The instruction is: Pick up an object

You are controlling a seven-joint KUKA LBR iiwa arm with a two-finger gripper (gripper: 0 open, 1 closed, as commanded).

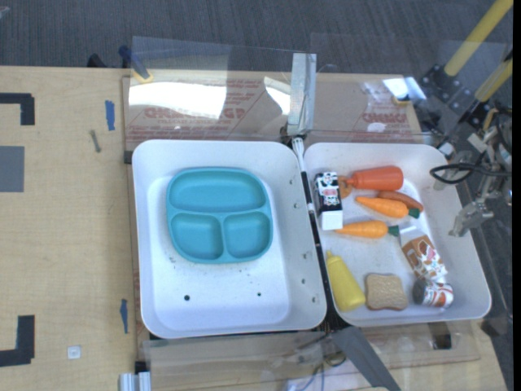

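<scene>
The right bin [466, 277] holds several toy foods. A big orange carrot [377, 177] lies at the back, with a thin red pepper [402, 198] and a second carrot [383, 208] just in front of it. A smaller carrot [363, 230] lies mid-bin. Against the left wall stands a black-and-white milk carton [327, 191] with a white block [331, 220] below it. Near the front are a yellow mustard bottle [344, 283], a bread slice [385, 292], a brown-and-white packet [421, 256] and a small can [437, 292].
The left bin [153, 251] carries a blue divided plate [218, 215]. Clear plastic panels [220, 96] and a metal post [301, 92] stand behind the bins. Cables and metal hardware [476, 182] crowd the right bin's far-right side, below a yellow pole [484, 23].
</scene>
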